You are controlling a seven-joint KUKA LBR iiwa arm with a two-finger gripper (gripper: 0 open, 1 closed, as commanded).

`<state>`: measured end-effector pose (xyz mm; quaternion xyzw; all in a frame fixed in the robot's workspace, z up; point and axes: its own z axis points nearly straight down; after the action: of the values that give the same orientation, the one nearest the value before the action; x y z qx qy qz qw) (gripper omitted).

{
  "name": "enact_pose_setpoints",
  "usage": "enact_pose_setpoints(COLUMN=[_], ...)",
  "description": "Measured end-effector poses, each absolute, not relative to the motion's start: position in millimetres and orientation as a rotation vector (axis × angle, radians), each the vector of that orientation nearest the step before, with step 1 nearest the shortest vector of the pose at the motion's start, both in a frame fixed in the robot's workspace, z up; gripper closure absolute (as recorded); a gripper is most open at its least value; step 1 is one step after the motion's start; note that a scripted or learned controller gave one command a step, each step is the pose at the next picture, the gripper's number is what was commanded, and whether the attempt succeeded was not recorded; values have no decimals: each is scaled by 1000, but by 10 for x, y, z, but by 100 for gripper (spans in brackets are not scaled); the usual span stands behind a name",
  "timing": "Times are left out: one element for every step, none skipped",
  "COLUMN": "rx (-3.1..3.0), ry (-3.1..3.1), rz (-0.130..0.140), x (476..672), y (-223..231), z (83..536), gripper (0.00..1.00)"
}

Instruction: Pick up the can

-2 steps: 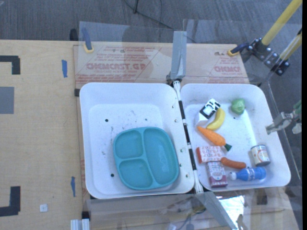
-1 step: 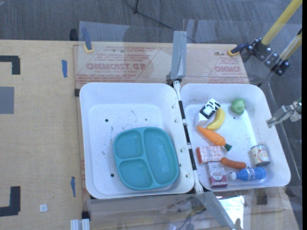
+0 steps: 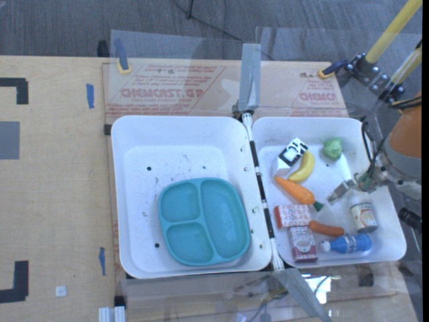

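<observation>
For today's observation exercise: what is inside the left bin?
The left bin holds one teal divided tray, its three compartments bare, plus dark specks on the white floor. Whatever lies under the tray is covered.

Behind my two bins, a clear plastic sheet with brown paper backing [image 3: 201, 86] lies flat on the table, and I can read red lettering across it: "CHEMCAST", followed by what looks like "GP". The same red word begins again on the sheet's right part [image 3: 315, 96], where it runs out of sight behind my arm. Smaller red lines around those words are too fine to read. The small red-and-white carton [image 3: 303, 241], the can's label [image 3: 362, 217] and the black-and-white block [image 3: 293, 151] carry print I cannot make out.
</observation>
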<state>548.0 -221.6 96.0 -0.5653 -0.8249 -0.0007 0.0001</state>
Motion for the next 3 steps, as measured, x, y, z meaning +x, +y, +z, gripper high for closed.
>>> enact_pose_setpoints(rx=[-2077, -2056, -2088], ry=[-2358, -2371, -2356], rz=[2, -9, -22], x=[5374, 5252, 4962], y=[-2245, -2179, -2159], z=[2001, 957, 892], gripper=[0, 0, 0])
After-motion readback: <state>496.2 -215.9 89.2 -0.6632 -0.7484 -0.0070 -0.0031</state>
